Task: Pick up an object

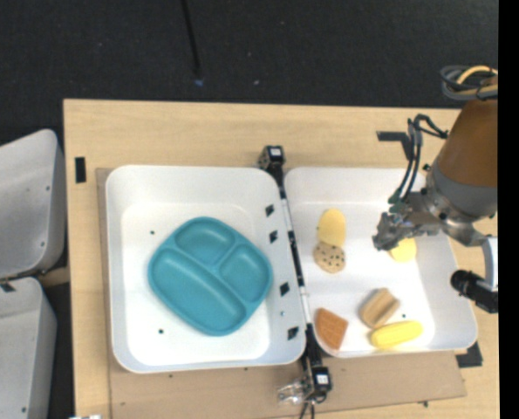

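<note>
Hand (pixel 392 236) low in right bin (pixel 433 190), right on top of small yellow piece (pixel 405 251) near bin's right side; cannot tell hand state, arm hides it

Piece only half visible under hand, so grasp looks uncertain: hand maybe off centre, piece can slip out or get pushed toward bin wall

Pale yellow piece (pixel 332 226) and dotted cookie (pixel 330 257) lie well apart to left, little risk of bump

Bread-like block (pixel 379 307), banana-like piece (pixel 396 333), orange wedge (pixel 331 327) near front edge, away from hand

Blue tray (pixel 210 274) in left bin (pixel 128 339), not involved
</note>
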